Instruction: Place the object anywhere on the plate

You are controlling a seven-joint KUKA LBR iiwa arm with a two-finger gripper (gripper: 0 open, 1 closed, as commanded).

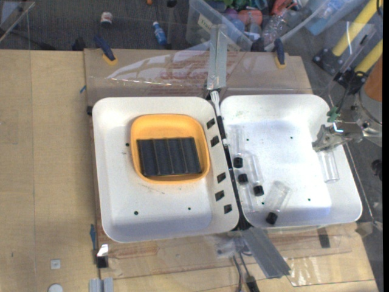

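Plainly, dark ribbed object (169,156) on orange plate (141,128); no legible writing.

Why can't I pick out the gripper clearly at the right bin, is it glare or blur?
Camera view: mostly low contrast, since the pale metallic gripper sits at the right bin rim, white on white; the glossy bin floor shows soft glare, and clear plastic pieces there wash out. The orange plate with its dark ridged object reads sharply.
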